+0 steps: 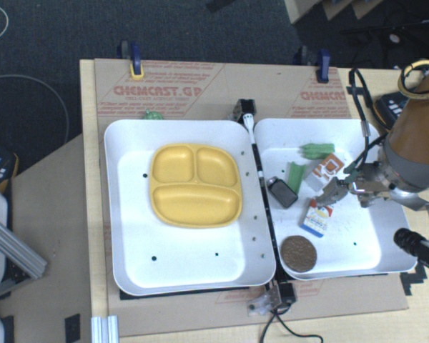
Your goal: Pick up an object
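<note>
Gripper [334,191] sits low in the right bin [357,256], mid-right of frame, just above a small carton [316,219]. Can't tell what it's doing with it. Nothing's visibly lifted, so I'd say the pick isn't done yet.

a single fixed camera looks down on the bench [200,84] from above at a slant, from its near edge, so the far edge with two blue clamps [136,57] sits toward the top of the picture and the dark carpet [93,13] shows beyond it. it stands far enough back to take in the left bin [121,213] and the right bin [357,252] whole, side by side, with the arm [415,134] entering at the right edge.
</note>
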Controlling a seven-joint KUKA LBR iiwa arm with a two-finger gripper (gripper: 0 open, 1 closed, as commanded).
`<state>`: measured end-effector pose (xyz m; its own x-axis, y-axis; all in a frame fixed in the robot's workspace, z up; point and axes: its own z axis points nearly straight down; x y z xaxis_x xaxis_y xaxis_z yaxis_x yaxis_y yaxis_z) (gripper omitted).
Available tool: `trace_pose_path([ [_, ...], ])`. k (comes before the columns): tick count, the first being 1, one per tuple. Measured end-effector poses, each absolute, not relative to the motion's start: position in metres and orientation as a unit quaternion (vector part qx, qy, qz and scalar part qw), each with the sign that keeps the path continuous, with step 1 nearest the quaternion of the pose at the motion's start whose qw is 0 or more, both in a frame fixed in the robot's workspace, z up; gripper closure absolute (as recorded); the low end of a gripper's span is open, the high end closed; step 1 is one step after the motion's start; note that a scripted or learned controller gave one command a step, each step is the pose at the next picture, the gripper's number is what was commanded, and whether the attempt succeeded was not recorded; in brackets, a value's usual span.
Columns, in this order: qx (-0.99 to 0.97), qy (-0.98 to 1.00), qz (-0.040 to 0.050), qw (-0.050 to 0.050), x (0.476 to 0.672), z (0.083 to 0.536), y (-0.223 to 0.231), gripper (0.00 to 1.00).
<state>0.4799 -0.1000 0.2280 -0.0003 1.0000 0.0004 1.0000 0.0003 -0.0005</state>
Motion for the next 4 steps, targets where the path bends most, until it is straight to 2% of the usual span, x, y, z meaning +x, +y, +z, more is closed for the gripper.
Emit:
trace_pose_path([
  [1,-0.703,-0.711,-0.0085,-0.007,0.482,0.394,-0.024,0.0],
  [2,-0.705,-0.709,-0.0083,-0.007,0.48,0.535,0.01,0.0],
  [3,-0.703,-0.711,0.0005,0.001,0.479,0.52,0.102,0.0],
  [4,-0.703,-0.711,0.0016,0.002,0.478,0.508,0.189,0.0],
])
